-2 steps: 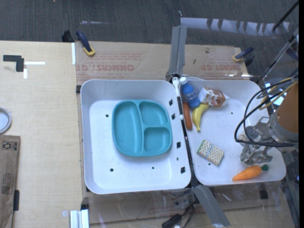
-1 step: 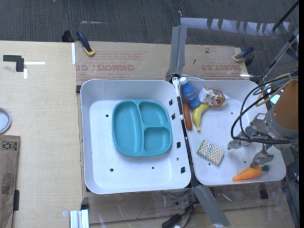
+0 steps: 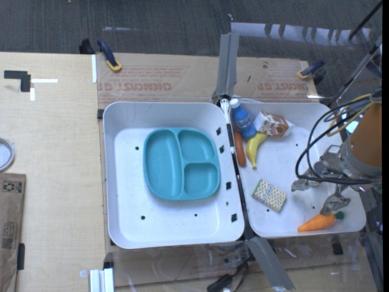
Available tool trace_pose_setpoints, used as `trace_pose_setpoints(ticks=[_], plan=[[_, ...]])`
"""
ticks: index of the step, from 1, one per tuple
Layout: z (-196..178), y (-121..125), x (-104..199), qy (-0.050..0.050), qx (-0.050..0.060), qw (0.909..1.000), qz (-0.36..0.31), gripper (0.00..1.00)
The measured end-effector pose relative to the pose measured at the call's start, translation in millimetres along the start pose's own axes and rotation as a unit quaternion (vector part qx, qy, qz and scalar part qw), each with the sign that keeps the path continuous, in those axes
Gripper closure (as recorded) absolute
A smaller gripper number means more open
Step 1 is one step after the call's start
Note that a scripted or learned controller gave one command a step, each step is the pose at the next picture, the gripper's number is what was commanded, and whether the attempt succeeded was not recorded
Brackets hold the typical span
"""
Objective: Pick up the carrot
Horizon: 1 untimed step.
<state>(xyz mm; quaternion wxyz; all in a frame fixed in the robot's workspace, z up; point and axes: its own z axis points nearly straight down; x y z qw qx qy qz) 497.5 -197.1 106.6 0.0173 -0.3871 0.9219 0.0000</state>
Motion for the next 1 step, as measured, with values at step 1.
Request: trace_pose_setpoints(ticks=[1], plan=[[5.9, 1.3, 0.2, -0.004, -0.001, 0.9966, -0.083, 0.0]])
